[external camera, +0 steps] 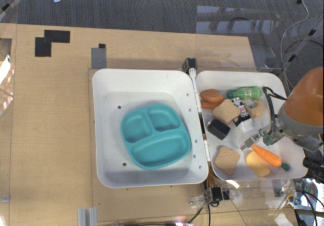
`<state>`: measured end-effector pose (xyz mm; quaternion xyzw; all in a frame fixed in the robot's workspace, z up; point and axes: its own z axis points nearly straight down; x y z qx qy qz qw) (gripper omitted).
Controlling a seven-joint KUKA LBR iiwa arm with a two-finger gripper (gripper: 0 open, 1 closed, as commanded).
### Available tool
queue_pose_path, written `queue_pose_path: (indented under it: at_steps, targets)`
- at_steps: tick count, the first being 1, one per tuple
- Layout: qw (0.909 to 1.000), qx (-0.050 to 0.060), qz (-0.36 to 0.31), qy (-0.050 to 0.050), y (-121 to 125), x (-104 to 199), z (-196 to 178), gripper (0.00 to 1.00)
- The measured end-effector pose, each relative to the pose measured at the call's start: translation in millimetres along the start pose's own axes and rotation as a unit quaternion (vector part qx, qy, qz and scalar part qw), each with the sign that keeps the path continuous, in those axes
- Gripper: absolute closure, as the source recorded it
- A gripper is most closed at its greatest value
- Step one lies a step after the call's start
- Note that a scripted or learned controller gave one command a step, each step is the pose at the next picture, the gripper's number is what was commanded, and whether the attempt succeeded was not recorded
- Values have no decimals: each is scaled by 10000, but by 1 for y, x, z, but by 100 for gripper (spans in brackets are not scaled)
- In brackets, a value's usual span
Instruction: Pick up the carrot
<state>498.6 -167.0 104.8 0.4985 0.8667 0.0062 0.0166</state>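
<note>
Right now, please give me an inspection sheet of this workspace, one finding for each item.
Surface: wooden bench bearing two white bins.
Job's things: carrot lies in the right bin, near its front right corner.
Clutter: bread pieces, green bottle, small black block around it; teal divided plate in the left bin.
Gripper: gripper just above the carrot, holding nothing visible.
Cables: wires at the bench's front edge.
Surroundings: grey carpet.
</note>
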Motion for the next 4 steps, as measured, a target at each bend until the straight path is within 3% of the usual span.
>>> queue_pose_path:
  at_steps: [1, 2, 3, 4]
  targets:
    - [9992, 73, -386, 45, 11, 32, 15, 0]
    - [9811, 66, -1933, 71, -17, -14, 15, 0]
    - [9815, 35, -1914, 53, -13, -15, 3, 100]
    - [9818, -5, -1897, 9, -8, -16, -9, 100]
